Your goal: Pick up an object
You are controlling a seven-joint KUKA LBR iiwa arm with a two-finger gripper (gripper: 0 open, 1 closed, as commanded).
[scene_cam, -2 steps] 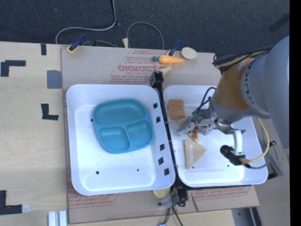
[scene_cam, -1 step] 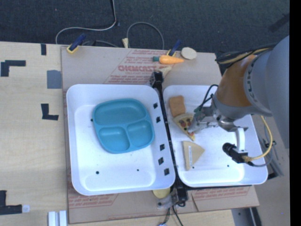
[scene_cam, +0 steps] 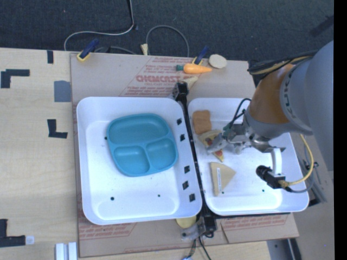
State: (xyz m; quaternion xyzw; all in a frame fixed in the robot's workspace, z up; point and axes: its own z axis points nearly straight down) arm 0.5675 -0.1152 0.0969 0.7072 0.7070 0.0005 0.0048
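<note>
camera view: a light wooden desk [scene_cam: 32,161] is seen from above, with a brown cardboard sheet [scene_cam: 157,77] laid across its middle. two shallow white bins are set side by side on the sheet. the left white bin [scene_cam: 89,199] fills the centre of the frame, and a teal plastic plate with three compartments [scene_cam: 142,144] is seen lying flat in its upper half. the right white bin [scene_cam: 260,202] sits just right of centre, touching the left one along a black clip-lined seam.

in the right bin, a brown rectangular toast-like piece [scene_cam: 201,121] is found near the upper left corner. a pale tan wedge-shaped piece [scene_cam: 221,177] lies lower down, near the bin's left wall. a small red and tan piece [scene_cam: 218,155] is seen between the two. a yellowish piece [scene_cam: 209,137] is seen just beside the toast piece, at the tip of the hand.

the grey arm with an orange band [scene_cam: 268,102] is reached in from the right edge of the frame, and its hand [scene_cam: 217,141] is lowered into the upper left part of the right bin, over the yellowish piece. whether the hand is apart or together cannot be told.

outside the bins, on the cardboard near the top centre, an orange carrot-shaped toy [scene_cam: 195,68] and a round beige piece [scene_cam: 217,61] are placed.
</note>
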